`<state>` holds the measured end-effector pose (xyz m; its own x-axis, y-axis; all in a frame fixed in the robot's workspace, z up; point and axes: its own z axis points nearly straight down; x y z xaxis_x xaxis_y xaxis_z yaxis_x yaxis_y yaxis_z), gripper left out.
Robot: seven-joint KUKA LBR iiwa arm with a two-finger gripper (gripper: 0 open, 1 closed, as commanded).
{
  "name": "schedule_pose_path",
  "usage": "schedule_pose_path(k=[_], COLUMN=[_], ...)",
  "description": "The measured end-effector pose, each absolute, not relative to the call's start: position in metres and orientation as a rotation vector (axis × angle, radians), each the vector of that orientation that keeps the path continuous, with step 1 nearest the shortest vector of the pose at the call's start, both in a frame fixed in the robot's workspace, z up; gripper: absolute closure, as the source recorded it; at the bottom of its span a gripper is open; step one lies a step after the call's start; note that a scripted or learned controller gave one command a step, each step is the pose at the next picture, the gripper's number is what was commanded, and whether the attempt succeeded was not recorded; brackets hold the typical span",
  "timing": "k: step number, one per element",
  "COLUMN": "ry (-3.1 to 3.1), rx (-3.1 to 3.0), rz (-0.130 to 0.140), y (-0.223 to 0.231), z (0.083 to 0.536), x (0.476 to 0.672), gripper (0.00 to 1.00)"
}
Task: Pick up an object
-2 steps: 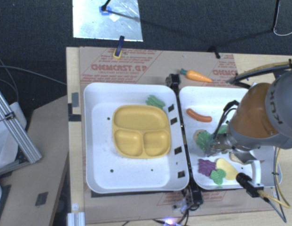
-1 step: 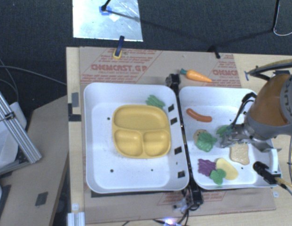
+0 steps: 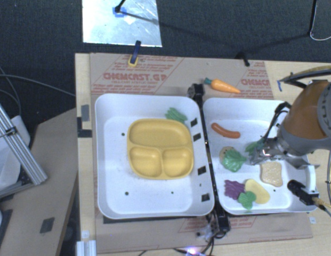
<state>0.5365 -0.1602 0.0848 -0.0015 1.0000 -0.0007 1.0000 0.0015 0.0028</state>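
Camera view: the arm [image 3: 309, 119] reaches in from the right over the right bin [image 3: 245, 106]; the end effector [image 3: 259, 152] sits low in that bin, at its middle, just beside a small green leafy item [image 3: 254, 146] and just left of the bread slice [image 3: 271, 173]; whether anything lies between the fingers cannot be told, nor how wide they stand, since the wrist body covers them.

Candidate objects in the right bin: a sausage [image 3: 225, 130] toward the far wall; a lettuce piece [image 3: 232, 159] left of the end effector; purple grapes [image 3: 234, 186], a yellow piece [image 3: 258, 190] and a green piece [image 3: 246, 198] near the front wall. The left bin [image 3: 109, 159] carries a yellow divided plate [image 3: 160, 148] with a green item [image 3: 176, 114] at its far edge; a carrot [image 3: 223, 86] lies on the bench [image 3: 170, 73] beyond both bins.

Step in hand, by judgement: descent or closure on the small green leafy item; no lift is evident. The next move calls for a firm closure centred on that item, then a straight vertical lift clear of the bread slice and the bin wall; a thin, soft target may slip, so confirm the hold before travel.
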Motion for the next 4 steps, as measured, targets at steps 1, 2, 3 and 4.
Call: schedule_pose_path(k=[1,2,3,4], ry=[2.225,2.216,2.22,2.22], rx=[2.214,2.22,2.214,2.21], rz=[0.004,0.001,0.005,0.008], y=[-0.155,-0.204,-0.202,-0.202], z=[0.085,0.085,0.096,0.107], x=[0.552,0.553,0.554,0.555], gripper=[1.0,1.0,1.0,1.0])
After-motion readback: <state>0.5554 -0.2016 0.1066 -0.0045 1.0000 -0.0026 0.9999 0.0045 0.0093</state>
